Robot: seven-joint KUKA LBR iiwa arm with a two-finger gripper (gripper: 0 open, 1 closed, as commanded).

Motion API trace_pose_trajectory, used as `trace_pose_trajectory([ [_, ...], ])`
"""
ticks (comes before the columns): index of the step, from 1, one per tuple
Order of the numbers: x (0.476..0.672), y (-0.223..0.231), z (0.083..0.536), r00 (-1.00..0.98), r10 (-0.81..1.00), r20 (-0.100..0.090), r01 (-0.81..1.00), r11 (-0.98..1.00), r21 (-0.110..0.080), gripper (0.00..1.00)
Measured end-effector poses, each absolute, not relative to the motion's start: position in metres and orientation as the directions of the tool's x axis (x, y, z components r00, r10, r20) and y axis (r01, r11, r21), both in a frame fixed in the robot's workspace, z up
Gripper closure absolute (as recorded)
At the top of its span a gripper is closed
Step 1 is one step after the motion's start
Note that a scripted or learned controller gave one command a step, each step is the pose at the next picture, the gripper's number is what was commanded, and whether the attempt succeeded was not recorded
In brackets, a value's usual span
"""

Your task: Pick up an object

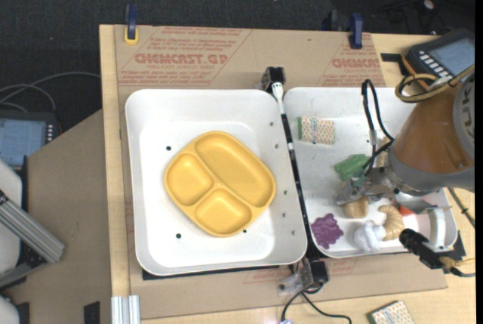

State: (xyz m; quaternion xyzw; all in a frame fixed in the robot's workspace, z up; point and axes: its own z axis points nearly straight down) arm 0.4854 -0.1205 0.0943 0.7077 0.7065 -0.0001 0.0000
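Observation:
My gripper [356, 192] reaches down into the right bin [332, 105] from the right, low over its middle. A green leafy item [349, 165] lies just behind it. A small tan piece [355, 207] sits directly under the gripper's tip, touching or nearly touching it. A purple grape bunch [326, 229] lies at the front left of this bin. A white and pale blue item [366, 236] and a tan croissant-shaped item [392, 219] lie at the front. A small green and tan packet [317, 131] rests at the back left.
The left bin [143, 164] bears a yellow three-part plate [219, 183] in its middle. The arm's orange and grey body [434, 141] covers the right bin's right side. Blue clamps [355, 32] stand at the board's back edge.

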Motion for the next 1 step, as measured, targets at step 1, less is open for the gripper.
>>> trace_pose_trajectory([
  [1,0.4927,-0.0233,0.1898,-0.011,1.000,0.002,1.000,0.011,0.009,1.00],
])
